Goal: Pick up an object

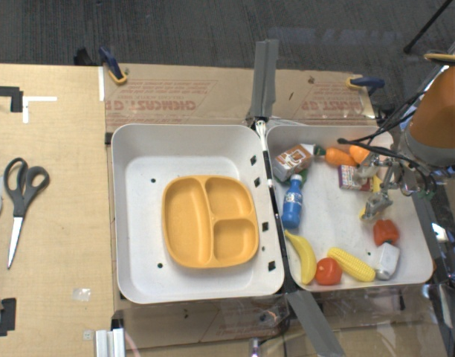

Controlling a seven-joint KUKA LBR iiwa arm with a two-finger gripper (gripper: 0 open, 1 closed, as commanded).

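Orange-red and rounded, the small fruit toy (386,232) lies in the right bin (424,274), just below the gripper (374,208), whose jaw state cannot be told. One banana (302,256), one corn cob (352,264), one blue bottle (292,202), one tomato (328,271) lie nearby.

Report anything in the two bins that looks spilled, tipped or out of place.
Nothing looks spilled or damaged. The yellow divided plate sits flat in the left bin. In the right bin the blue bottle lies on its side among toy food, such as the banana and corn, lying in no order.
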